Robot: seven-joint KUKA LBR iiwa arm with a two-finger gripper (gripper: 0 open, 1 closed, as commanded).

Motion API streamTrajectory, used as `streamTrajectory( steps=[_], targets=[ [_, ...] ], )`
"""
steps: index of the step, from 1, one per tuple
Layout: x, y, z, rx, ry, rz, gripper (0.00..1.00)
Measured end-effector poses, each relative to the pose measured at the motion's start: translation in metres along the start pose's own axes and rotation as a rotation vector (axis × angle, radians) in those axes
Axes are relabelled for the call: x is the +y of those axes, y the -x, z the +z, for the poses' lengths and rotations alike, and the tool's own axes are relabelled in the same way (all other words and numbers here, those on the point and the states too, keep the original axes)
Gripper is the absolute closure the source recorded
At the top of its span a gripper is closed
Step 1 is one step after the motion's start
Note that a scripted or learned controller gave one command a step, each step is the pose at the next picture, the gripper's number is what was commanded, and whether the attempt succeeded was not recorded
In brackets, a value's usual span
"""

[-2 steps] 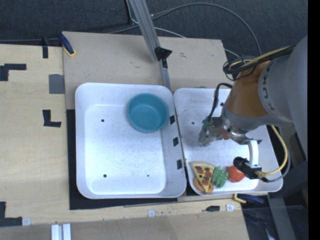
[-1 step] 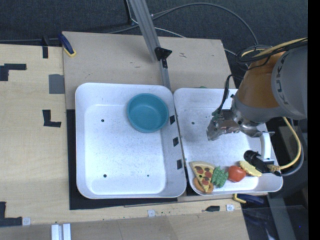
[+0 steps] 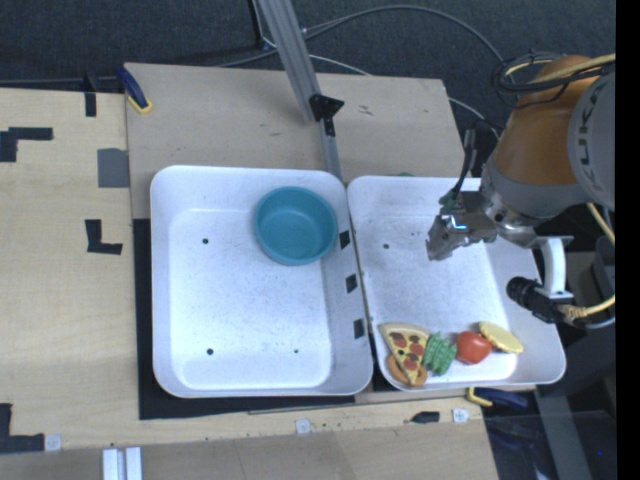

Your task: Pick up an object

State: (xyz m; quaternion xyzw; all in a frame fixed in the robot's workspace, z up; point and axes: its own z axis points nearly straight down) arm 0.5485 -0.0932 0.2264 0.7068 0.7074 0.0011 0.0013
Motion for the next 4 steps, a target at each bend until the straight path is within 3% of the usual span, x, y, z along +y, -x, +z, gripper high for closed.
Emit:
streamTrajectory(
  steps=[1, 4],
  targets=[
    [0.001, 0.0, -0.052, 0.0, 0.0, 0.001, 1.0],
    [-0.026, -0.151, -0.02, 0.001, -0.005, -0.003, 1.0]
  ],
)
